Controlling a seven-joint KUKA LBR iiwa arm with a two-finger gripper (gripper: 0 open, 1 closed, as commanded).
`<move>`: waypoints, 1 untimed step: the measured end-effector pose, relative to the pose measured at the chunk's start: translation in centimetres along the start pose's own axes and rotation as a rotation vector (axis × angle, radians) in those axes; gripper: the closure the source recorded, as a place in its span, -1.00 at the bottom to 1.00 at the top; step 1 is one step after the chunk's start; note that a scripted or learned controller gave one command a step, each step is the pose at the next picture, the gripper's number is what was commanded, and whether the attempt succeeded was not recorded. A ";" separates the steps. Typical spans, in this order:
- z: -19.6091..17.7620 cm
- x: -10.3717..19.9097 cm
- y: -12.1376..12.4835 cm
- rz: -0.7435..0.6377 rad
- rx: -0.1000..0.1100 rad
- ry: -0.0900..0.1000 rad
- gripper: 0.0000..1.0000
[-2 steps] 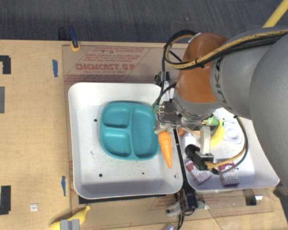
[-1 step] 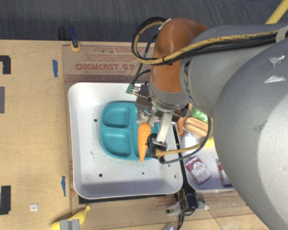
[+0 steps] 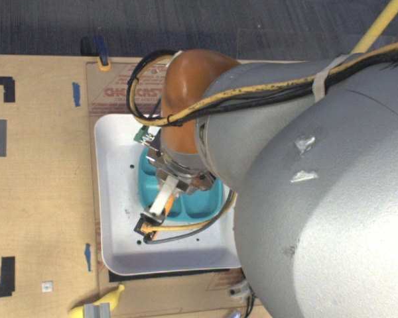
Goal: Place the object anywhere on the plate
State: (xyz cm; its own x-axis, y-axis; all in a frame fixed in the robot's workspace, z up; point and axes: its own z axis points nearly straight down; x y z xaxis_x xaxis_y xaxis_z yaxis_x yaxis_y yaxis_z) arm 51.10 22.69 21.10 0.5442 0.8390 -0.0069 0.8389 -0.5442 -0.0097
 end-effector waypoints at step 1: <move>-1.1 0.0 0.1 -0.006 -0.002 -0.002 1.00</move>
State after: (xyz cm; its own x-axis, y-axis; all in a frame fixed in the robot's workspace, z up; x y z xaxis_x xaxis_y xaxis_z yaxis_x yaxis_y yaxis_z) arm 51.20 22.67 22.15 0.5395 0.8419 -0.0085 0.8419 -0.5396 -0.0075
